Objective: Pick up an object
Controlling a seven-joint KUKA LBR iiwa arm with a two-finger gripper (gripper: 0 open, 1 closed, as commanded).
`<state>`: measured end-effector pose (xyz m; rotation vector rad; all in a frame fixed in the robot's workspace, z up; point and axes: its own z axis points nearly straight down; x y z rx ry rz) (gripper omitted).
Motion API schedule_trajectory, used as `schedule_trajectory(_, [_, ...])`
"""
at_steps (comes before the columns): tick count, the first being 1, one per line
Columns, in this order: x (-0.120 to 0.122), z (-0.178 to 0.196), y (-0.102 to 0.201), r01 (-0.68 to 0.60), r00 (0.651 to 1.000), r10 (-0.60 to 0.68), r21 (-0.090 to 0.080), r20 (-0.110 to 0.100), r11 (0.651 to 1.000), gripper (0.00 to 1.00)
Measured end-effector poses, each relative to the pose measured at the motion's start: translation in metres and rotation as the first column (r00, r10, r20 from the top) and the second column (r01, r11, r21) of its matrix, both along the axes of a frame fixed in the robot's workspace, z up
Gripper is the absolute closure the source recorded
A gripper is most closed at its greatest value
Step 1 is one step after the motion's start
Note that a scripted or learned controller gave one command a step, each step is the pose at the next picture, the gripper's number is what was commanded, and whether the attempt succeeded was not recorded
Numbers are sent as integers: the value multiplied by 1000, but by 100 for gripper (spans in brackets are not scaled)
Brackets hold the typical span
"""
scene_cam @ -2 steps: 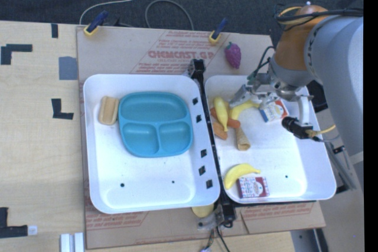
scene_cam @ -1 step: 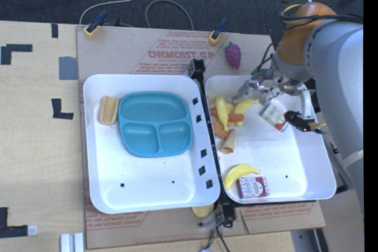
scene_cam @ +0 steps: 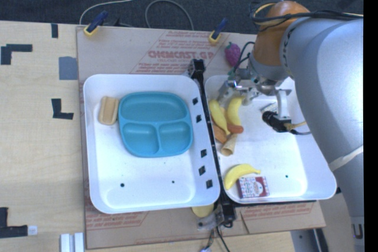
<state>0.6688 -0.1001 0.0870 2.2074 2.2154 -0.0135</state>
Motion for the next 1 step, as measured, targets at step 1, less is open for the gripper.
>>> schedule_trajectory(1, [-1,8,0,5,1000,-5,9,-3,1000,100])
